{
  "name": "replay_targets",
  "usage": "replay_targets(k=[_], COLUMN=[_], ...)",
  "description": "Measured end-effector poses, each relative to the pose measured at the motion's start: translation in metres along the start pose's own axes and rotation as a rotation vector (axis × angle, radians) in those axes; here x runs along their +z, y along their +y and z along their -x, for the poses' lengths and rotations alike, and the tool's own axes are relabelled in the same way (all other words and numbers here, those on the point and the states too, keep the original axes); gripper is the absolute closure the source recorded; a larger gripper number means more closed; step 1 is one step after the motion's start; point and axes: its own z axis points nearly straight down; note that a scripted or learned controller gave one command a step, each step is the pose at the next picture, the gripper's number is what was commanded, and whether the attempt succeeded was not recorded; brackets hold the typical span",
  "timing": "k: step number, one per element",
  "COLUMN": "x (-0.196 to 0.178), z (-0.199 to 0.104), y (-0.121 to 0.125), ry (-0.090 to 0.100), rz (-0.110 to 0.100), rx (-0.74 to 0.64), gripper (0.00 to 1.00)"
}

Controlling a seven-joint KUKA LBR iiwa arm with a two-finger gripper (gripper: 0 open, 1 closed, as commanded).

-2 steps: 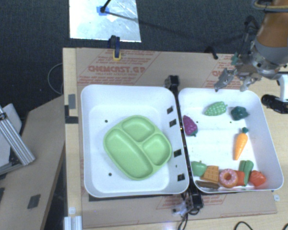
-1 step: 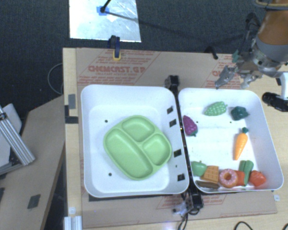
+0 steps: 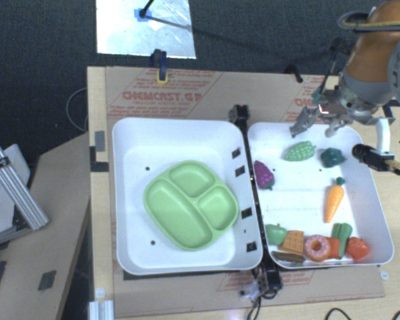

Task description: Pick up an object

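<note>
Cardboard-covered bench (image 3: 187,92) on dark floor, two white bins side by side. Left bin (image 3: 130,152) holds green divided plate (image 3: 190,205). Right bin (image 3: 373,205) holds toy food: light green bumpy vegetable (image 3: 299,152), dark green piece (image 3: 332,157), purple grapes (image 3: 264,175), carrot (image 3: 333,202), donut (image 3: 317,247). Gripper (image 3: 316,125) at bin's far rim, fingers spread apart, nothing between them; bumpy vegetable just below it, near, apart

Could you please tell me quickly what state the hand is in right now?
Hand: open, holding nothing, above the far edge of the right bin.
</note>
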Motion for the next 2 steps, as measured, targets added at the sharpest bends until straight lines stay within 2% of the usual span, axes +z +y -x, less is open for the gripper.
replay_targets(k=[1, 2], x=[0.061, 0.108], z=[-0.002, -0.006], y=[0.002, -0.004], ry=[0.001, -0.002], rz=[-0.002, 0.006], rx=[0.001, 0.000], gripper=[0.00, 0.00])
